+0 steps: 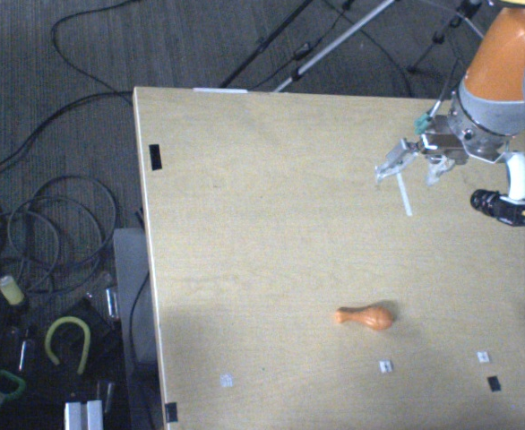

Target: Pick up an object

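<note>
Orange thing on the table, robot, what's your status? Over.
Tool up over the far right of the table, holding nothing. Orange pear-shaped object lies untouched, nearer the front. Path between clear.

One small orange object [366, 316], pear-shaped with a narrow neck, lies flat on the pale worktop [262, 204], neck pointing left, bulb to the right, toward the near edge.

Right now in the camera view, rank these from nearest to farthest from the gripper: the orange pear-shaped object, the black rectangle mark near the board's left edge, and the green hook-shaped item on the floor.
1. Orange pear-shaped object, on the board below the gripper.
2. Black rectangle mark, at the board's left edge, far left of the gripper.
3. Green hook-shaped item, on the floor at lower left.
</note>
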Controlling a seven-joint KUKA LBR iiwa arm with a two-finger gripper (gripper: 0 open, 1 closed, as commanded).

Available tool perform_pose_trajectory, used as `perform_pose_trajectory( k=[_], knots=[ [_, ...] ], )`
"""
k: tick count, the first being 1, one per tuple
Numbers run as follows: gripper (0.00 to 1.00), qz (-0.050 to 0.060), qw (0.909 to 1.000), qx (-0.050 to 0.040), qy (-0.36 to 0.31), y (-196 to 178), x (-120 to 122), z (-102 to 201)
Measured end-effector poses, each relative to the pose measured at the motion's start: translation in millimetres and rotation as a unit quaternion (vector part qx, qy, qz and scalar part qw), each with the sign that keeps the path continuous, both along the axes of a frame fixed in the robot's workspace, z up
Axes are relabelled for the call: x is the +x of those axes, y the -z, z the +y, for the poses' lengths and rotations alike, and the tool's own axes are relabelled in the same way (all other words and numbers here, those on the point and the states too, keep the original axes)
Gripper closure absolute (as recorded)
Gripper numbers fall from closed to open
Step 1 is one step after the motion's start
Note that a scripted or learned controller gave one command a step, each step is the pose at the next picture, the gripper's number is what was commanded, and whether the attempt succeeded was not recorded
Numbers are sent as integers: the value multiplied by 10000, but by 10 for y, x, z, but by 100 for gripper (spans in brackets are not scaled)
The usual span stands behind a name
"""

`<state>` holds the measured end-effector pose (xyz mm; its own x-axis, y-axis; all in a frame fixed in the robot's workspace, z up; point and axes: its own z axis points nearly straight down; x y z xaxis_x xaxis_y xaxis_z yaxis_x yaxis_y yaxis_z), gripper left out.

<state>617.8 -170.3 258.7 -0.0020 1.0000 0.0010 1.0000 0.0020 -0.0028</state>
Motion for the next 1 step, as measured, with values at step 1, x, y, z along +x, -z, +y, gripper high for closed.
perform_pose_trajectory(
  k=[1],
  knots=[
    [0, -7, 9966, -24, -826, 721, 504, -276]
  ],
)
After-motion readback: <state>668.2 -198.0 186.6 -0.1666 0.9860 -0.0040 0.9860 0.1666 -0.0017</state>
